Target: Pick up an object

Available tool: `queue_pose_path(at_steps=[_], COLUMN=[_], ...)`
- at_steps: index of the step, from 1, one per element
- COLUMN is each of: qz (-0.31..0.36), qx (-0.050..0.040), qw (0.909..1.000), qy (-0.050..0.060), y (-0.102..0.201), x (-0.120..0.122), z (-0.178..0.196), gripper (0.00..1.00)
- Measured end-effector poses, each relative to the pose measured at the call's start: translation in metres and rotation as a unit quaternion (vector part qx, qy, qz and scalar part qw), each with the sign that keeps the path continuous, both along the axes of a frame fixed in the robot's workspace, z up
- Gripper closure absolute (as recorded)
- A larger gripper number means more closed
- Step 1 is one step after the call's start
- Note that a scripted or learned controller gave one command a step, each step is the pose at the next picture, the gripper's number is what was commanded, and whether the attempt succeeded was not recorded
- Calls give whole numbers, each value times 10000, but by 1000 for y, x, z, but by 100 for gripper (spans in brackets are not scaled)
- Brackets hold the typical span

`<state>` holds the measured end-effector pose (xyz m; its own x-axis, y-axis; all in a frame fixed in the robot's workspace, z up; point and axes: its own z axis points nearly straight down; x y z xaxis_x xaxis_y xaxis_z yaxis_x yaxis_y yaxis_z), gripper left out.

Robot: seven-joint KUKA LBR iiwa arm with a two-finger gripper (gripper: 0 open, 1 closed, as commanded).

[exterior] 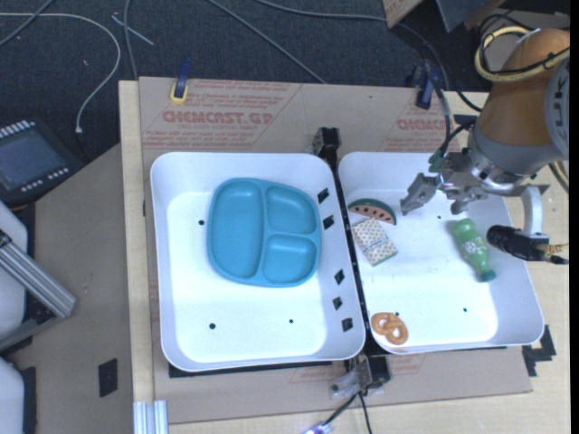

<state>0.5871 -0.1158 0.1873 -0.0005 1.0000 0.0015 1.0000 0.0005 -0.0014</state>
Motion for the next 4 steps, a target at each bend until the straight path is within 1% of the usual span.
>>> queue_pose_path(at_steps=[1, 2, 3, 4], qz=[-3, -9, -6, 0], qx=[1, -17, -3, -11], qw=[10000, 10000, 10000, 10000], qy=[20, -35, -16, -32], y=[-5, -6, -5, -8], x=[6, 8, 7, 11], z=[-58, -100, -91, -46], gripper=[0, 0, 100, 100])
